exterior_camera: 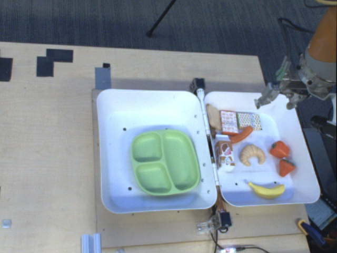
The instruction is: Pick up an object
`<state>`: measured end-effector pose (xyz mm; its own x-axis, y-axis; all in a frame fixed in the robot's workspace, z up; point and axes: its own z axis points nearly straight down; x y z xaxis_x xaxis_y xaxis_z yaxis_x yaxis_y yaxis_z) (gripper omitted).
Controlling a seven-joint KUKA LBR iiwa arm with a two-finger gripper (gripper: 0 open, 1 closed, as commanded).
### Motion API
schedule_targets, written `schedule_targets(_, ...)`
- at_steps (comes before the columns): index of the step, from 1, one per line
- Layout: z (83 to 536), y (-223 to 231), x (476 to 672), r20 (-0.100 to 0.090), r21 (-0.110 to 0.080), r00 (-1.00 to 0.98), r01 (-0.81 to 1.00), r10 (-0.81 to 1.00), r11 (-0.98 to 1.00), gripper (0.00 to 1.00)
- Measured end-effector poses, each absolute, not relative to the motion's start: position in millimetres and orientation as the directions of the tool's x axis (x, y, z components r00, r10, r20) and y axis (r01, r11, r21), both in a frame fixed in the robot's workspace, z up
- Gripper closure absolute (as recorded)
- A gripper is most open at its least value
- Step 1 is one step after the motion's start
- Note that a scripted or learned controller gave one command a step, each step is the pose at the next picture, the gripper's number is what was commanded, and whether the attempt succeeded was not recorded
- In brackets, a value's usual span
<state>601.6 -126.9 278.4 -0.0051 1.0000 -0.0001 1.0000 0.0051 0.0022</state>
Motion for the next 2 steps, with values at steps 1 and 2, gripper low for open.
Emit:
schedule_targets(1,149.8,-120.5,604.4,0.001,-0.002,-0.002,1.0,1.0,0.002,0.0)
schedule_targets(2,110.4,-106.6,553.7,-0.004,0.009,-0.001,1.0,1.0,0.001,0.0)
